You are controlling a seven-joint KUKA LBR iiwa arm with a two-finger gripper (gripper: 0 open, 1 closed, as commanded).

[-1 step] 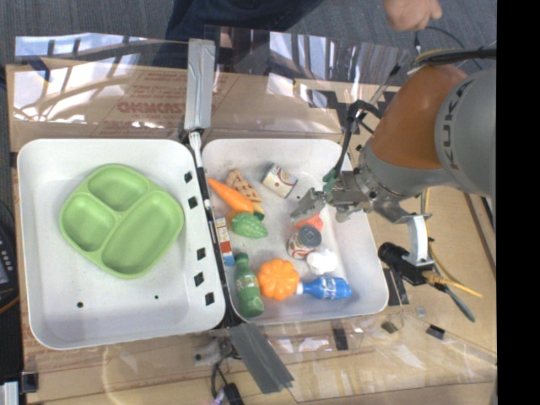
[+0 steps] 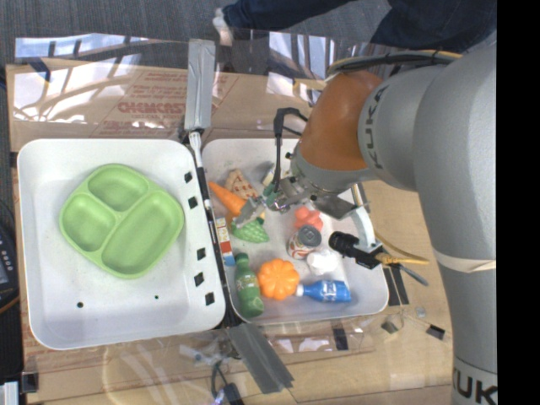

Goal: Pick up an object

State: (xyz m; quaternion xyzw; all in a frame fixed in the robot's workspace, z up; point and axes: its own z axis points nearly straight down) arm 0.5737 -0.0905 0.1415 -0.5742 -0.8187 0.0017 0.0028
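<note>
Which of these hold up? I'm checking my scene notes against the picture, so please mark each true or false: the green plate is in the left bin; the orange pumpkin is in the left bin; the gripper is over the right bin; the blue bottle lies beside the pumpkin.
1. The green plate lies in the left bin. True.
2. The orange pumpkin is in the left bin. False: it is in the right bin.
3. The gripper is over the right bin. True.
4. The blue bottle lies beside the pumpkin. True.
</note>
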